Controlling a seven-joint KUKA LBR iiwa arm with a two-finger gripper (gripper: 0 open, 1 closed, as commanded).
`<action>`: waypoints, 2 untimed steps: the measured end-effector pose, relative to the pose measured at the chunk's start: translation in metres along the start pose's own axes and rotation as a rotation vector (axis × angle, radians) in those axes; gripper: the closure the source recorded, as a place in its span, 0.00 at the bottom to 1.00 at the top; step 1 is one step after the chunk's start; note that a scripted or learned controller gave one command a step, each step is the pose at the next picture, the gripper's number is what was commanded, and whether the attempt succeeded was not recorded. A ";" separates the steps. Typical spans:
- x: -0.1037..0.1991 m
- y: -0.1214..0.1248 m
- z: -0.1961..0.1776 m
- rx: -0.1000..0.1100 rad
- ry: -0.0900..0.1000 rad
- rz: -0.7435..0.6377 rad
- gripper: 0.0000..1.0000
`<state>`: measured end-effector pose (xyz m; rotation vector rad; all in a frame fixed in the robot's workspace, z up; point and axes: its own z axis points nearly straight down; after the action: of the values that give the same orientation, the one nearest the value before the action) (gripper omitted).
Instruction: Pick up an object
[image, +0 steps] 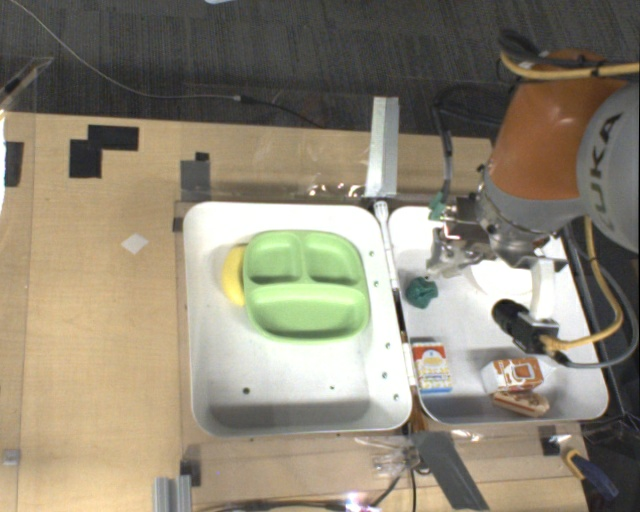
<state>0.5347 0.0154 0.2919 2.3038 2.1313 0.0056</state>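
I count in the right bin (590, 395) one teal object (422, 292), one red-white box (432, 366), and one packet (518, 374); labels unreadable. The gripper (445, 262) hovers above the teal object.

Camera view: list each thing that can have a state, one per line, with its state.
Green three-compartment plastic tray: right way up, lying flat in the left white bin.
Yellow object: partly hidden under the tray's left edge.
Small teal object: loose on the floor of the right white bin, not gripped.
Small red-and-white carton: lying flat.
Red-and-white wrapped packet: lying flat.
Gripper: above the right bin, holding nothing visible.
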 end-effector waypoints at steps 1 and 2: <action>0.001 0.001 -0.011 -0.003 0.000 -0.006 1.00; 0.041 -0.026 0.091 0.004 0.000 0.118 1.00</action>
<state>0.5126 0.0586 0.2003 2.4282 1.9935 0.0012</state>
